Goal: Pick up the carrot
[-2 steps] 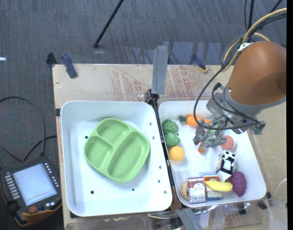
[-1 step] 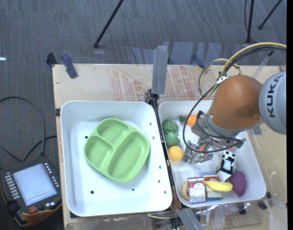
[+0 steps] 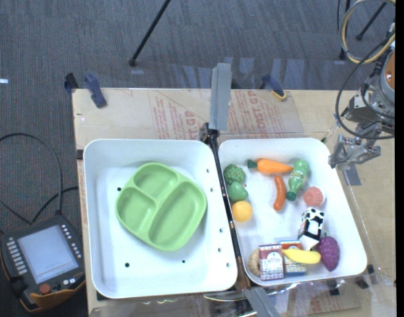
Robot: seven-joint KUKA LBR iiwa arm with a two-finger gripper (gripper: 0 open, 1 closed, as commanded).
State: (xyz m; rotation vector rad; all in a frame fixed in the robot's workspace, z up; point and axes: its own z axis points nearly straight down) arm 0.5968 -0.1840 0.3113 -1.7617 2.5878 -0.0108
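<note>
The carrot [image 3: 276,167] is orange with a small green top at its left end. It lies on its side near the back of the right bin [image 3: 334,152], between a broccoli [image 3: 234,174] and a green bottle [image 3: 298,177]. My gripper [image 3: 354,155] hangs over the right bin's far right rim, well to the right of the carrot and apart from it. Nothing is seen in it.
The right bin also holds an orange sausage [image 3: 279,193], a green pepper [image 3: 237,191], a yellow fruit [image 3: 241,211], a pink ball [image 3: 313,196], a cow-print carton [image 3: 311,226], a purple fruit [image 3: 329,252], a banana [image 3: 301,256] and a red box [image 3: 271,261]. A green divided plate [image 3: 161,205] lies in the left bin [image 3: 96,177].
</note>
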